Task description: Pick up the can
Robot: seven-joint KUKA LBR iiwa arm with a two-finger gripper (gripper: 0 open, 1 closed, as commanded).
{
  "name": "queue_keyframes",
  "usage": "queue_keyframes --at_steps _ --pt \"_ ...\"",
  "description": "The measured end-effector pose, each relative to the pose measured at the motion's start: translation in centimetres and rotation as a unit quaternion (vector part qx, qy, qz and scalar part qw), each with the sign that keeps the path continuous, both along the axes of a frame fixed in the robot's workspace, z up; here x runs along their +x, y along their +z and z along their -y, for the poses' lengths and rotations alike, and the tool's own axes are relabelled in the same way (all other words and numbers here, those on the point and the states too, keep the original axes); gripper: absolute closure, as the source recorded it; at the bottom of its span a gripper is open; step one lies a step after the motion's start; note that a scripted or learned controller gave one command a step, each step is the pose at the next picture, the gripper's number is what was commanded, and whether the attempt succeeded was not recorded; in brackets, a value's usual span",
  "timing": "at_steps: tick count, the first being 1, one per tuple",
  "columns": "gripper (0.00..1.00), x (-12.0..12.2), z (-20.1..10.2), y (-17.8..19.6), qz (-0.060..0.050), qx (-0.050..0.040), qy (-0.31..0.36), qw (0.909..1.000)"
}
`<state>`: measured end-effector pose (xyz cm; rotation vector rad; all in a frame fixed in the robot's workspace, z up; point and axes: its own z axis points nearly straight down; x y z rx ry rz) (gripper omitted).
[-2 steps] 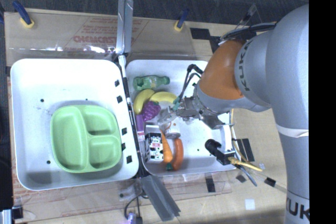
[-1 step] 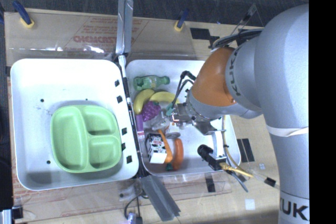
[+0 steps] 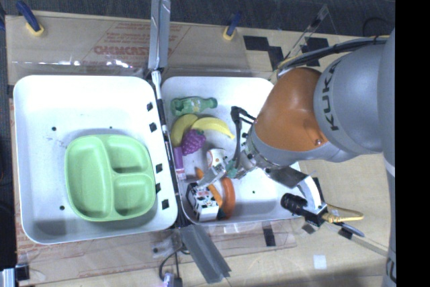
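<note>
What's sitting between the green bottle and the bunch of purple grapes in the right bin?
The banana lies between them in the camera view: the green bottle sits above it and the purple grapes rest against its lower edge.

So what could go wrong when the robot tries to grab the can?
The can sits packed among the banana, purple grapes and an orange toy, so the gripper might pinch or shove a neighbour instead. The can also looks tilted, so it could slip away.

A robot lab: clamped cardboard bench (image 3: 201,37), white bins (image 3: 27,144).
</note>
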<state>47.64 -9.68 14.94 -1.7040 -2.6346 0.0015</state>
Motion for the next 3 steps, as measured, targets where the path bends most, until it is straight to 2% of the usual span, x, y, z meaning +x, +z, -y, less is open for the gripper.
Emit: queue_keyframes --at_steps 1,2,3 --pt "0.0 2.7 3.3 -5.4 0.0 -0.0009 -0.104 0.9946" --pt "1.0 2.9 3.3 -4.2 0.005 -0.0014 -0.102 0.9948" --pt "1.0 5.7 -4.3 4.2 0.0 -0.0011 -0.219 0.9757"
